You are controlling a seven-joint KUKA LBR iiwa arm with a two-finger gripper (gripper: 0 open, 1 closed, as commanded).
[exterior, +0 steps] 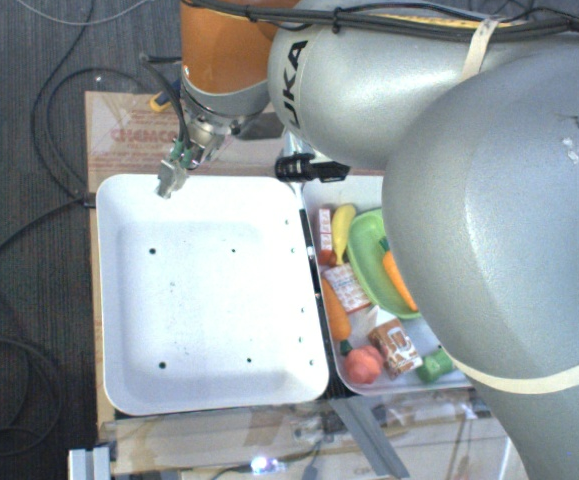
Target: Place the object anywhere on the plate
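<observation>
The gripper (172, 178) was seen at the upper left corner of the left bin (209, 368), just over its rim, at the end of the grey arm (439, 118) with the orange band (224, 18). Whether the gripper was open or closed could not be told, because it was too small and blurred. No object was seen between its tips.

The right bin (341, 376) was partly hidden by the arm. In it, a green plate (367, 258) was placed, and an orange carrot (399, 280) was lying on the plate. A yellow banana (342, 230) was found just beside the plate, on its left. Below it, a red and white packet (345, 288), a brown box (396, 350), a pink peach (364, 365) and a green object (435, 365) were seen near each other.
</observation>
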